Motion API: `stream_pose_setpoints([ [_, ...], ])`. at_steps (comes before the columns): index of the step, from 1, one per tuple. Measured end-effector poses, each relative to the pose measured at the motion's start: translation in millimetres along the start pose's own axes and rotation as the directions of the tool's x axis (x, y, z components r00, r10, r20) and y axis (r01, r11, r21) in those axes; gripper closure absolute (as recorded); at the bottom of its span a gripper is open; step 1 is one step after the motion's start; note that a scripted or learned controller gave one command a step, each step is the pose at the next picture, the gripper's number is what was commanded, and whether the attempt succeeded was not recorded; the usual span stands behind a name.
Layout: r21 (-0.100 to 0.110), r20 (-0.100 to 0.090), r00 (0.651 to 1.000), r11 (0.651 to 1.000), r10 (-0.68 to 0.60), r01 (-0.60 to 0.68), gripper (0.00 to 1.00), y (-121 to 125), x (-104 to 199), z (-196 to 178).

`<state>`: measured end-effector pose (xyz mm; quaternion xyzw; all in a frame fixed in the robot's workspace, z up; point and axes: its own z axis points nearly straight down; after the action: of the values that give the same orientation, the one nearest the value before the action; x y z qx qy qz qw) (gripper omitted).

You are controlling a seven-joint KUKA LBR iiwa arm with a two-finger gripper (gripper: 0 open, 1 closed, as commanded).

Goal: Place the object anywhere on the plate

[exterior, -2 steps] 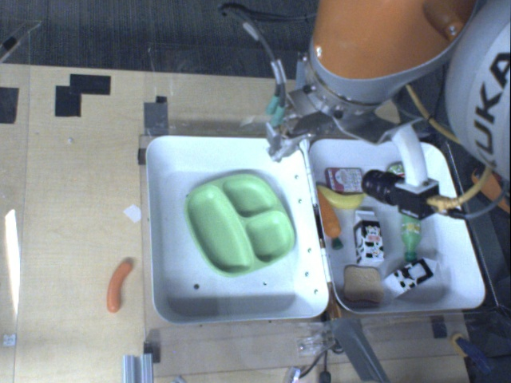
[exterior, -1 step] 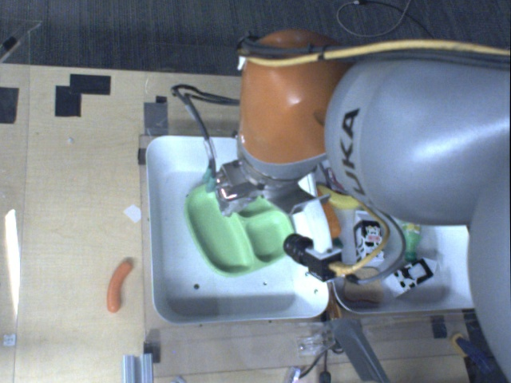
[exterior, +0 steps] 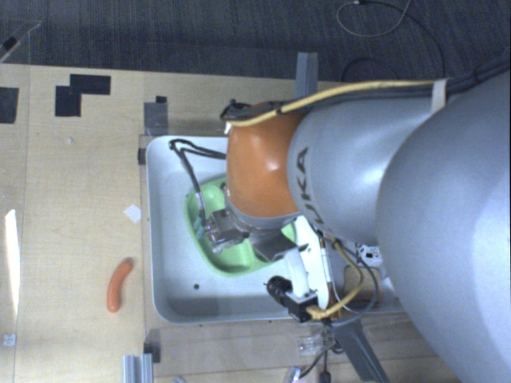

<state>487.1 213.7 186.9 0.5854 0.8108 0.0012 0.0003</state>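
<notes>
Camera view: arm over the left white bin [exterior: 160, 238], wrist low above a green plate [exterior: 209, 196] on the bin floor. Tool [exterior: 219, 231] sits at the plate; whether it grips anything, cannot tell, the wrist blocks it. The object is probably the orange sausage-shaped piece [exterior: 119, 284], lying on the desk [exterior: 72, 214] outside the bin, well apart from the plate. Looks light, smooth, rounded, possibly soft plastic; likely to roll. Best taken across its middle.
</notes>
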Motion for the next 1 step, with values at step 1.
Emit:
stream_pose_setpoints([
  [1, -0.006, 0.0, 1.0, 1.0, -0.02, 0.02, 1.0, 3.1, 5.9, -113.7],
])
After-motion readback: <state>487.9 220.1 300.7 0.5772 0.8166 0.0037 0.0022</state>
